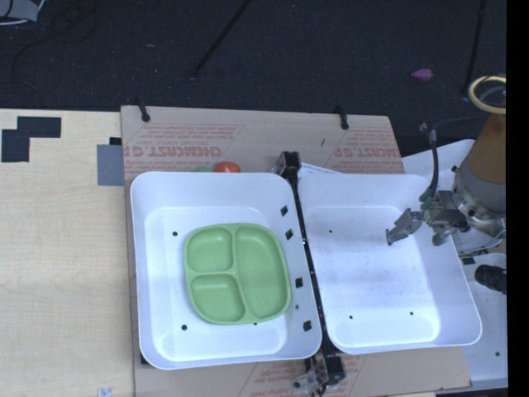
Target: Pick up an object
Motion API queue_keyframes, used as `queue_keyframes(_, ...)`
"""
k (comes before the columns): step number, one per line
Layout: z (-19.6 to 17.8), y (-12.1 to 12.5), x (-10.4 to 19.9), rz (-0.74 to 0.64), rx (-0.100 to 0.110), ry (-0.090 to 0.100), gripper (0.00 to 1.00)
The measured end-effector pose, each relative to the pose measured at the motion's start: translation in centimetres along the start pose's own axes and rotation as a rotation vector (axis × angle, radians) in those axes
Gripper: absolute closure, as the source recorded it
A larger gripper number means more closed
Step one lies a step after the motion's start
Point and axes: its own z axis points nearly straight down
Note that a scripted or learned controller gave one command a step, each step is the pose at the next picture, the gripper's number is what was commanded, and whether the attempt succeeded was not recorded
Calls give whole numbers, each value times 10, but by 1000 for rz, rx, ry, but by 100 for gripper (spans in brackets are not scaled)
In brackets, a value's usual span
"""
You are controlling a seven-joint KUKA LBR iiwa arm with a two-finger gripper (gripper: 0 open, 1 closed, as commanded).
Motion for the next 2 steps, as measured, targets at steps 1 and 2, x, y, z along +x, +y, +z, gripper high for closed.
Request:
queue_keyframes(1, -7, 2, 0, -2, -11, -2, 0)
queue_keyframes(2, 54, 2, -7, -2, -7, -1, 0)
